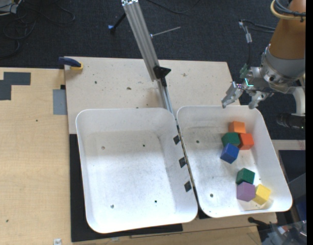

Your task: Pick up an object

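Arm top cut off at frame edge; gripper (242, 102) fingers spread wide, nothing between them, hovering at right bin (212, 208) far rim, above orange block (237, 127)

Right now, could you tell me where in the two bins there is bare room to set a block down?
The left bin has a bare floor from wall to wall. In the right bin, the strip between the divider and the blue block is bare. Its right side is crowded: blocks from the orange block down to the yellow block.
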Motion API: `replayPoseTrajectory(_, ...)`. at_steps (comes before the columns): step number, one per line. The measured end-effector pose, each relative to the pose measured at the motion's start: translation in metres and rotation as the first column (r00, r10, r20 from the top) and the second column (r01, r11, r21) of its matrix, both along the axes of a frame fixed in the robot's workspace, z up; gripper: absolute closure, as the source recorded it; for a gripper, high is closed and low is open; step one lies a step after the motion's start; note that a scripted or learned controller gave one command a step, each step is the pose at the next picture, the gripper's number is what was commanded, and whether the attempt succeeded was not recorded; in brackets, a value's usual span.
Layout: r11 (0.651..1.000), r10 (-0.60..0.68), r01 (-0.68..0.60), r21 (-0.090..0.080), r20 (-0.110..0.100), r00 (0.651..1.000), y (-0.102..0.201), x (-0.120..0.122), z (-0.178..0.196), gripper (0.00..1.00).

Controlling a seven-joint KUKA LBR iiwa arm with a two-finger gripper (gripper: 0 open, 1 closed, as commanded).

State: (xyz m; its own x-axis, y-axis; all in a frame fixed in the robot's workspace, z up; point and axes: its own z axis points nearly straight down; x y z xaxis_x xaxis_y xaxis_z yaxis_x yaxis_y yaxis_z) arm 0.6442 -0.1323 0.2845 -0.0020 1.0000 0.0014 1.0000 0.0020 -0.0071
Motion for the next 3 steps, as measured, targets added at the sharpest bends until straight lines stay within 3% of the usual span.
replayPoseTrajectory(1, 1.0, 0.002, -0.002, -0.001, 0.004, 1.0, 0.0, 0.001, 0.003, 0.0)
replayPoseTrajectory(3, 1.0, -0.003, 0.003, 0.0, -0.001, 1.0, 0.006, -0.003, -0.109, 0.0)
